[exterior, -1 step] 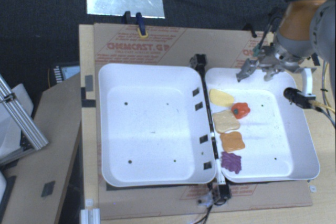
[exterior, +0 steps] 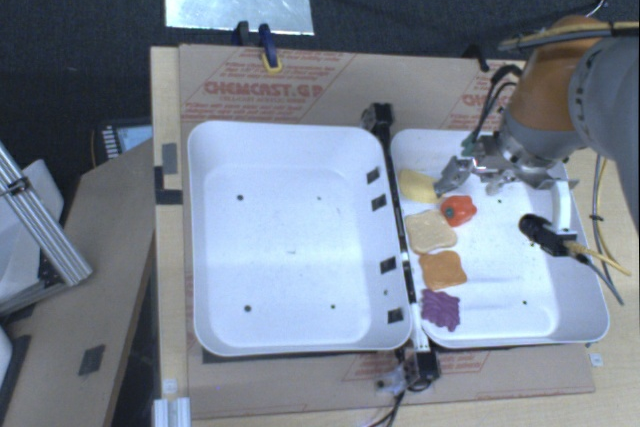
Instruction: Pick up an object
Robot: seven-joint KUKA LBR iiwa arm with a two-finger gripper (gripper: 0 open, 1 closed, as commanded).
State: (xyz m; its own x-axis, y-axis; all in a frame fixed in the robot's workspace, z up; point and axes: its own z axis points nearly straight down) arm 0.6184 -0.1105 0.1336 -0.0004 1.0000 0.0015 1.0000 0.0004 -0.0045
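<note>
You are looking down at a slant on two shallow white bins set side by side on a cardboard-lined tabletop (exterior: 300,90); the left bin (exterior: 290,235) shows its bare floor, while the right bin (exterior: 520,300) carries every candidate for the pick. The pieces lie in a loose column along that bin's left wall, just beside the divider: a pale yellow piece (exterior: 417,184) at the top, a red tomato-like piece (exterior: 459,209) to its right, a beige toast slice (exterior: 432,232) below, an orange piece (exterior: 443,269) under that, and a purple cluster (exterior: 440,308) nearest you; toast and orange look to be touching. The grey arm with its orange band (exterior: 548,80) reaches in from the right and hangs the gripper (exterior: 462,168) low over the bin's upper part, between the yellow piece and the red one; that placement suggests one of the two is the target, though you cannot yet say which. Whether the fingers are apart or together cannot be told from this angle; nothing is seen between them, so judge the pick not yet made.
</note>
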